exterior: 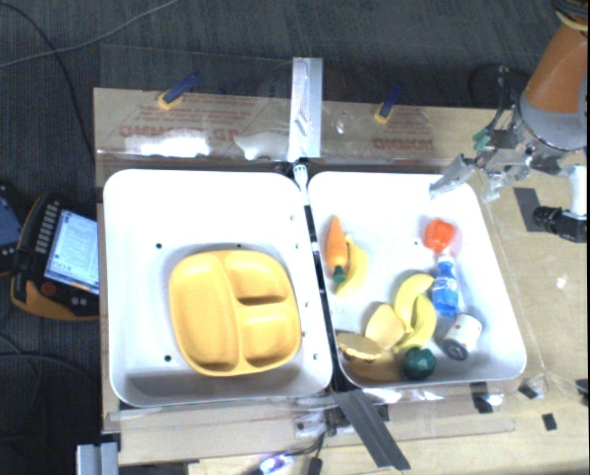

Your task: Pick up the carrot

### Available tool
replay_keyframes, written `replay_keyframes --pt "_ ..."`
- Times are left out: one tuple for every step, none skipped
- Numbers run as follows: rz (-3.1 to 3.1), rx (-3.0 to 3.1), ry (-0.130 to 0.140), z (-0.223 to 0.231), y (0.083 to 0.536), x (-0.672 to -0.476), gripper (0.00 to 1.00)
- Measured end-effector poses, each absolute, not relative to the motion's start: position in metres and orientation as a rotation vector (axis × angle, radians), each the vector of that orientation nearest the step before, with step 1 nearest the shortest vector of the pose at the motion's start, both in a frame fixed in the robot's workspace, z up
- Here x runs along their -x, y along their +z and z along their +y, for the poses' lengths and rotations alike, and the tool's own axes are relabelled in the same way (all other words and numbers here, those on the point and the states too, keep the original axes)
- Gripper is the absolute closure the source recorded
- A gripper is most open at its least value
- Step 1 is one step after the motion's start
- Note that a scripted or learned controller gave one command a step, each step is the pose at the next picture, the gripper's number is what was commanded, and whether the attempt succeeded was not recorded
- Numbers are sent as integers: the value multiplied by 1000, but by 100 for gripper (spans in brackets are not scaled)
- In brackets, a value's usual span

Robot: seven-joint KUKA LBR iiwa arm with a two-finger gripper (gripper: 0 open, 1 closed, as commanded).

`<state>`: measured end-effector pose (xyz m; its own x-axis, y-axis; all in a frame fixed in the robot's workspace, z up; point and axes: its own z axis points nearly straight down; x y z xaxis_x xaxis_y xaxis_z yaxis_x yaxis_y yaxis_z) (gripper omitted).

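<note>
You have two bins [137, 384] of smooth, glossy white plastic. The yellow tray [236, 310] looks like matt plastic. The bench [552, 305] beneath appears to be bare, unpolished wood.

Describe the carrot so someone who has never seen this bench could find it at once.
Go to the right-hand white bin, then to its left wall beside the divider. The carrot lies there lengthwise along that wall, touching a small yellow banana on its right. It is the only slim, tapered orange piece; the other orange-red item is round and sits farther right.
</note>
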<state>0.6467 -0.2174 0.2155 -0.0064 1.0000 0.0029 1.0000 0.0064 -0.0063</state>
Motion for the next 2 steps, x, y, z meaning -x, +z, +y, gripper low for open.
replay_keyframes --pt "-2394 2024 4 -183 153 -560 0" --pt "-2653 1671 1 -135 161 -528 0"
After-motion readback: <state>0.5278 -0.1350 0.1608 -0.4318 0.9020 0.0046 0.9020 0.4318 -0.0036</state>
